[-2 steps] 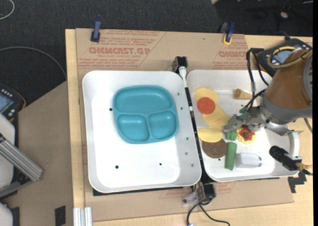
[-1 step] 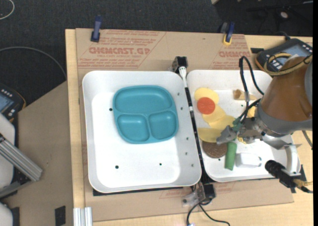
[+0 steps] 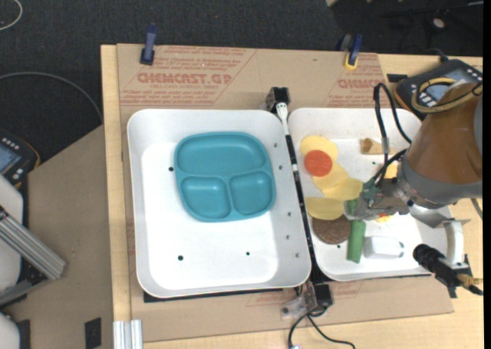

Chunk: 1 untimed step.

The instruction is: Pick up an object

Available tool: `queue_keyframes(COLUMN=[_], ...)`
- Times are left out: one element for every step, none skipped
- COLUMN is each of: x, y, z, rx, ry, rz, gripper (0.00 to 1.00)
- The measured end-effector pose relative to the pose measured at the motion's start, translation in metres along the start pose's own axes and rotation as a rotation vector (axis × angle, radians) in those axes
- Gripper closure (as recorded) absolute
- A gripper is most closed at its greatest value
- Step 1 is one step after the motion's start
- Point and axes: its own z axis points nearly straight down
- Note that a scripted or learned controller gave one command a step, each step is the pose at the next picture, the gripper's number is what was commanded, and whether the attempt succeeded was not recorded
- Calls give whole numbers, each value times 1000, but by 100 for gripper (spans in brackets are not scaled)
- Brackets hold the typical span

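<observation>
Red "CHEMCAST GP" lettering on brown board (image 3: 192, 75); gripper (image 3: 367, 205) over right bin (image 3: 337, 267), grip state unclear; green cylinder (image 3: 356, 241) below

Two bins are set side by side. A divided plate (image 3: 224, 175) is placed in the left bin (image 3: 153, 263). In the right bin (image 3: 337, 269), a ball (image 3: 318, 162) is seated behind a cylinder (image 3: 356, 240); a block (image 3: 371, 145) is lodged further back.
</observation>
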Motion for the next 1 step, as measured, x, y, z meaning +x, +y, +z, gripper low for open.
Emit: queue_keyframes(x=[31], y=[1], z=[-74], rx=[-6], ry=[-1], rz=[-5], gripper=[100])
